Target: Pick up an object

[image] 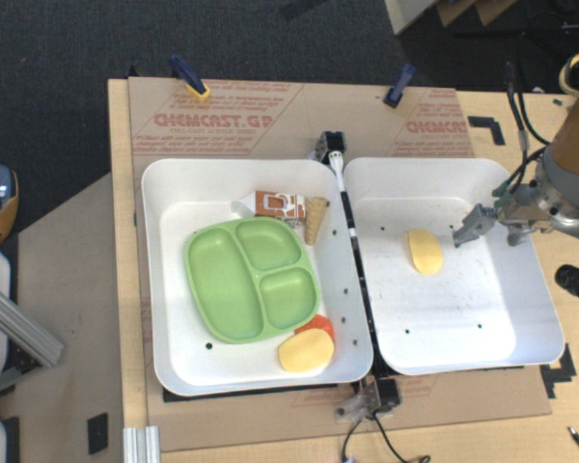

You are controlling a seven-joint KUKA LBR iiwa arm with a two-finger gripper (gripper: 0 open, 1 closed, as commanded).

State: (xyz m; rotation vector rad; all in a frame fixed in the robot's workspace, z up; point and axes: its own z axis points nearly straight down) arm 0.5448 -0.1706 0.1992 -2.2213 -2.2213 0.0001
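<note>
Pale yellow, oval and smooth: a small soap-like piece [426, 252] on the floor of the right white bin [454, 312]. Lies just to the left of the jaws in the camera view and a little nearer the camera, close to them but apart, with bare bin floor between. Not held.

Grey gripper [462, 233] at the end of the arm [565, 177], reaching in over the right bin's right wall and pointing left toward the yellow piece. Jaws open or closed: cannot tell from this angle. Nothing seen between them.

Further left of the jaws, beyond the seam where the two bins meet, the left white bin [156, 258]. In it, a green compartment plate [251, 280], well apart from the jaws. At the plate's near right corner, a yellow rounded lump [306, 353] touching an orange-red piece [317, 325]. At the plate's far edge, a brown printed packet [278, 204] and beside it a tan cone [315, 220].

Beneath both bins, brown printed cardboard [222, 114], pinned at its far edge by two blue clamps [190, 77].
</note>
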